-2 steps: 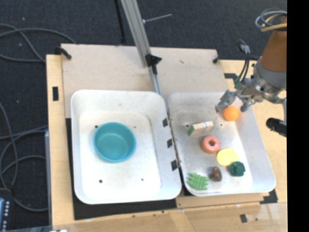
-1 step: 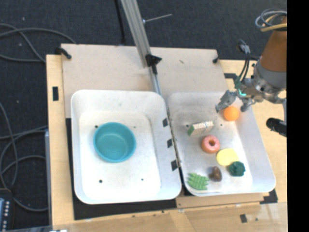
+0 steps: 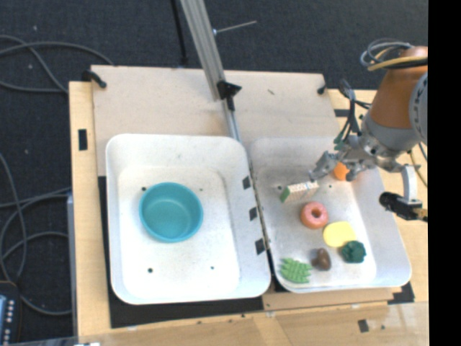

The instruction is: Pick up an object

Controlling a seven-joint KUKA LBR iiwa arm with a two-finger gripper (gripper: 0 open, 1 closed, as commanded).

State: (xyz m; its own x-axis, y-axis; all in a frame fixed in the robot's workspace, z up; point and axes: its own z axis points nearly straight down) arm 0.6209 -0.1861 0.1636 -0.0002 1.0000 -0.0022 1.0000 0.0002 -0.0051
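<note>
The gripper (image 3: 333, 166) hovers low over the right bin (image 3: 382, 265) beside an orange piece (image 3: 341, 171), nothing visibly lifted yet, its pincer state impossible to tell.

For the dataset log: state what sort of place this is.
Probably a robotics lab test bench: an arm's pincer hangs over a white bin of small toys like a pink ring, with loose cables on the dark floor.
</note>
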